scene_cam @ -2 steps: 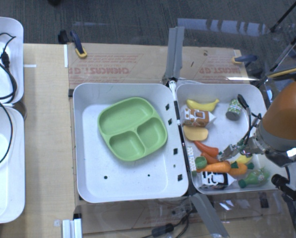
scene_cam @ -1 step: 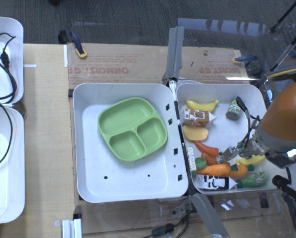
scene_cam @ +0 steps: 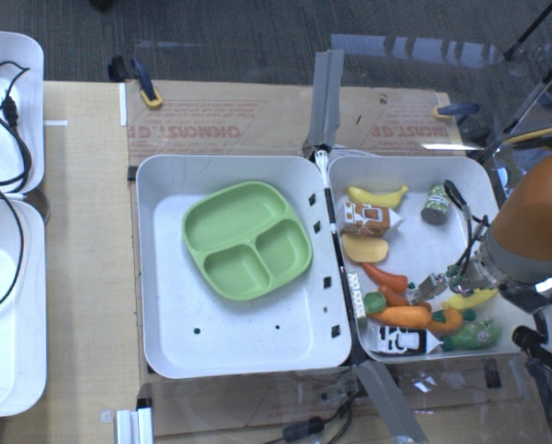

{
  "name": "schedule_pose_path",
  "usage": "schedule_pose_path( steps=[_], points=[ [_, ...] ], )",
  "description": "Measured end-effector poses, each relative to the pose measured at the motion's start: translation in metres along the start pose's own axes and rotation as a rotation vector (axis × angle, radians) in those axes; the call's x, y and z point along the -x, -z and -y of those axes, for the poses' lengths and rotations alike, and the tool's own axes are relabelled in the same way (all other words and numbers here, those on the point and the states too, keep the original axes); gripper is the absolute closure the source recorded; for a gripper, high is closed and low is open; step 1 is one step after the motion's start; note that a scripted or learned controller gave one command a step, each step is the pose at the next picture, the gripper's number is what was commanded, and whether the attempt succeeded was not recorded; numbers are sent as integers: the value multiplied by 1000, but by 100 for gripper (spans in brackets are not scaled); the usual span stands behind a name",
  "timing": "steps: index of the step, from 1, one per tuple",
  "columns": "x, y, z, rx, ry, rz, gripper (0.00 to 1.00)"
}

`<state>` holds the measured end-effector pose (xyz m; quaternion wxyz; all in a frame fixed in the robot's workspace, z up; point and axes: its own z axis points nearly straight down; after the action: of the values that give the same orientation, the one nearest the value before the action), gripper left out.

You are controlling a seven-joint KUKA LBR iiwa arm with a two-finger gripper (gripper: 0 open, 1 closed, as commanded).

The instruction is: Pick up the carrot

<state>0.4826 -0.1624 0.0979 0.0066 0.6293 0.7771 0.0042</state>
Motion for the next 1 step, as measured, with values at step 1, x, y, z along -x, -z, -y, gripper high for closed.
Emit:
schedule_pose_path(
  steps=[1],
  points=[
    [0, 0, 0, 0, 0, 0, 0]
  ],
)
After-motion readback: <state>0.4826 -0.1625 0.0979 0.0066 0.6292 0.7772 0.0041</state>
